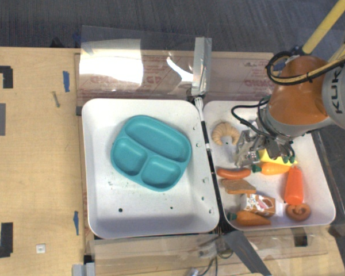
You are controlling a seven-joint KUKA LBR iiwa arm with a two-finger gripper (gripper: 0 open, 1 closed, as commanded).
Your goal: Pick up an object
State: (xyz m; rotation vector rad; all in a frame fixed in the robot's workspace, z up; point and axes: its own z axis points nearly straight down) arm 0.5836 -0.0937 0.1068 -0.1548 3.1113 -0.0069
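Wooden bench (pixel 29 154) carries two white bins: the left bin (pixel 98 211) holds a teal divided plate (pixel 151 152). At three o'clock, the claw (pixel 254 152) hangs low in the right bin (pixel 322 206), whether spread or closed I cannot tell, beside a yellow toy (pixel 274 165), sausage (pixel 234 173) and carrot (pixel 294 186).

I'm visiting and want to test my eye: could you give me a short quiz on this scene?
1. True or false: the teal divided plate lies in the left bin.
2. Which lies nearest the pincer? A) croissant B) yellow pepper C) doughnut
3. Fill in: the arm's band is coloured ____.

Key: 1 true; 2 B; 3 orange.
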